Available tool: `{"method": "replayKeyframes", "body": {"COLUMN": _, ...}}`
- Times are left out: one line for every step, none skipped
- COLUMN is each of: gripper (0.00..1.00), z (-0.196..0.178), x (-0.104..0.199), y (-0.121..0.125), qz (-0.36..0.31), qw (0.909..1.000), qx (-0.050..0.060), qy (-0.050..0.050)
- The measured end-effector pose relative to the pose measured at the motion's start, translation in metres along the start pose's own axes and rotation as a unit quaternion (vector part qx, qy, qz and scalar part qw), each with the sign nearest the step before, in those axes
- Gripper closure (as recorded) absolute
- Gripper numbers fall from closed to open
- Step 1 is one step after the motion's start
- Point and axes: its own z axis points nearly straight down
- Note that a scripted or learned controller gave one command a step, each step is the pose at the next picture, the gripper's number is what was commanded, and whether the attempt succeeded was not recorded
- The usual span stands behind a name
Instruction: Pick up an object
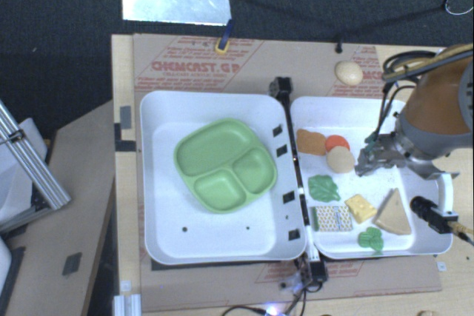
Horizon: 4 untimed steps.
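Observation:
The right white bin (348, 109) holds several toy foods. An orange-brown bread piece (312, 141), a red tomato (337, 142) and a beige ball (341, 159) sit together at its left. Below them lie a green leaf (324, 188), a patterned cracker (332, 218), a yellow cheese chunk (361, 207), a tan wedge (395, 214) and a small green piece (371, 239). My gripper (374, 158) hangs low over the bin's middle, just right of the beige ball. Nothing shows between its fingers.
The left white bin (159, 229) carries a green divided plate (224, 164). A beige egg-like object (349, 72) rests on the cardboard behind the right bin. The arm's orange band (441, 103) covers the right bin's far right side. A black divider (292, 166) separates the bins.

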Motion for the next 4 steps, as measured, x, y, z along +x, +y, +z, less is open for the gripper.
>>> {"method": "replayKeyframes", "body": {"gripper": 1.00, "z": -0.054, "x": 0.000, "y": 0.002, "qz": 0.000, "qw": 1.0000, "qx": -0.001, "qy": 0.000}}
{"method": "replayKeyframes", "body": {"gripper": 1.00, "z": -0.060, "x": 0.046, "y": 0.010, "qz": -0.003, "qw": 1.0000, "qx": 0.001, "qy": 0.001}}
{"method": "replayKeyframes", "body": {"gripper": 1.00, "z": -0.054, "x": 0.101, "y": 0.034, "qz": -0.004, "qw": 1.0000, "qx": 0.002, "qy": 0.002}}
{"method": "replayKeyframes", "body": {"gripper": 1.00, "z": -0.048, "x": 0.156, "y": 0.040, "qz": -0.003, "qw": 1.0000, "qx": 0.002, "qy": 0.002}}
